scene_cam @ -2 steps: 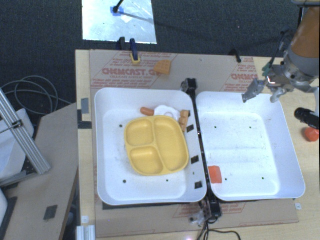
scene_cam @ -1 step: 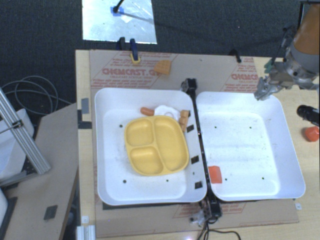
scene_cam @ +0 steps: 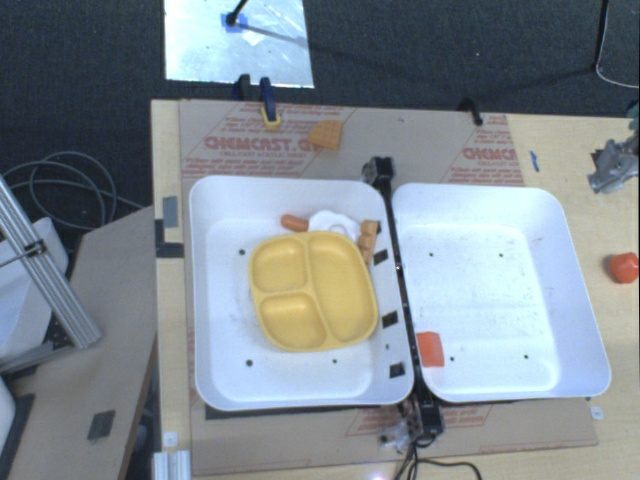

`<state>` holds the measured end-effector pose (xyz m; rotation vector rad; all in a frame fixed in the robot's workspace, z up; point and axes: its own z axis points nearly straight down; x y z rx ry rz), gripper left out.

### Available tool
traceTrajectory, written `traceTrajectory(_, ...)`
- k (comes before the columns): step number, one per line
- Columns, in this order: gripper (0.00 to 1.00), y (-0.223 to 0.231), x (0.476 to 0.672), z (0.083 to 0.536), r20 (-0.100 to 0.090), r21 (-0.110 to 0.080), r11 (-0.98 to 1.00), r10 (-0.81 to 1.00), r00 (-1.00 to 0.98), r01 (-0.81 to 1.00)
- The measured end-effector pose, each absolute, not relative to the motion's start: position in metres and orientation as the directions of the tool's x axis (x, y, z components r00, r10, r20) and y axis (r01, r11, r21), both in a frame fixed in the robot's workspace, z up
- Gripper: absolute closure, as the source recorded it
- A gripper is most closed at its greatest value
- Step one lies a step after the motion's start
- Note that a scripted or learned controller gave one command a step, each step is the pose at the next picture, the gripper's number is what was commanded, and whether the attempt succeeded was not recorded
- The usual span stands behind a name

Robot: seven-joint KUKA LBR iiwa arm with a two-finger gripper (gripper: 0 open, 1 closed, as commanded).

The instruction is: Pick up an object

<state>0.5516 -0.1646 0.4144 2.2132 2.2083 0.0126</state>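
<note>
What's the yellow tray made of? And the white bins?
The yellow tray looks like smooth molded plastic: even color, rounded compartments, soft sheen. The white bins also look like thin molded plastic, with rounded corners and a matte, slightly scuffed, speckled floor.

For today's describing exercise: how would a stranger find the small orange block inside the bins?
Start at the right white bin. Look to its near-left corner, beside the divider between the bins. The orange block lies there alone, square and flat, unlike the yellow tray next door.

yellow tray [scene_cam: 312,293] hides white object [scene_cam: 333,223].
</note>
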Motion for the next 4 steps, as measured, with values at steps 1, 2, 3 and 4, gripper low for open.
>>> traceTrajectory(1, 0.00, -0.162, 0.553, 0.405, -0.002, 0.004, 0.002, 1.000, -0.002, 1.000)
traceTrajectory(2, 0.00, -0.110, 0.484, 0.544, -0.002, 0.019, 0.009, 1.000, -0.009, 1.000)
traceTrajectory(3, 0.00, -0.113, 0.487, 0.536, -0.001, 0.005, 0.004, 1.000, -0.004, 1.000)
traceTrajectory(4, 0.00, -0.113, 0.487, 0.536, -0.001, 0.005, 0.004, 1.000, -0.004, 1.000)
